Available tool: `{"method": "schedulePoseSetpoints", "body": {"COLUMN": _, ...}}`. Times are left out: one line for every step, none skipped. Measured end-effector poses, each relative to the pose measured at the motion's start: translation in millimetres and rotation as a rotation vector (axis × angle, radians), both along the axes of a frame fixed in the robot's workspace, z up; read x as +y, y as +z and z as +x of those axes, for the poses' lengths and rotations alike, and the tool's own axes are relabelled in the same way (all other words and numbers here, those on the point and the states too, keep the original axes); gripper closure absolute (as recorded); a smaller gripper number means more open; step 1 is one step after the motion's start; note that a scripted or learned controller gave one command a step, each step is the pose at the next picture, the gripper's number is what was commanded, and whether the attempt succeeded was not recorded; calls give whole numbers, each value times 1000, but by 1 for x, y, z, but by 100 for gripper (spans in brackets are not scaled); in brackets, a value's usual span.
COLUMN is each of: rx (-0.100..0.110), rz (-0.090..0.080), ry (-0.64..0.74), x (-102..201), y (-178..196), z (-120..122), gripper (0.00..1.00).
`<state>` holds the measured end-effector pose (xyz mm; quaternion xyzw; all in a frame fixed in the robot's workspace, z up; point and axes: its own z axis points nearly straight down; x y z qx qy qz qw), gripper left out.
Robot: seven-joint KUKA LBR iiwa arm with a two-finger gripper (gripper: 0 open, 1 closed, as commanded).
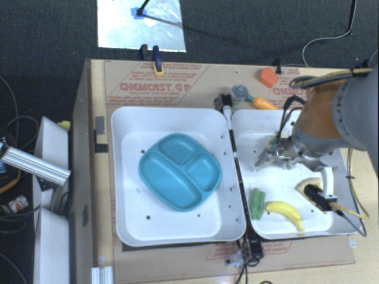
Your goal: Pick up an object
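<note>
In the right bin, a yellow banana lies near the front edge. A green oblong piece lies just left of it, close to the divider. My gripper hangs low over the middle of this bin, above and behind both items and apart from them. Nothing is visibly held in it. A small curved yellow-brown thing peeks out by the wrist, partly hidden. The left bin holds a blue divided plate.
Behind the right bin, an orange block, an orange carrot-like toy and a small grey round piece lie on the bench. The arm covers the right bin's far right part. A clamp sits on the bench's back edge.
</note>
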<state>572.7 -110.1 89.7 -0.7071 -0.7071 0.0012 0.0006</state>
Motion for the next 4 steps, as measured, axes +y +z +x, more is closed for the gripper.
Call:
{"method": "schedulePoseSetpoints", "body": {"rx": 13, "rz": 5, "ry": -1, "x": -9, "y": -5, "z": 58, "gripper": 0}}
{"method": "schedulePoseSetpoints", "body": {"rx": -5, "rz": 0, "ry": 2, "x": -30, "y": -5, "z": 75, "gripper": 0}}
{"method": "schedulePoseSetpoints", "body": {"rx": -4, "rz": 1, "ry": 4, "x": -10, "y": -5, "z": 72, "gripper": 0}}
{"method": "schedulePoseSetpoints", "body": {"rx": -7, "rz": -1, "ry": 7, "x": -11, "y": 6, "z": 73, "gripper": 100}}
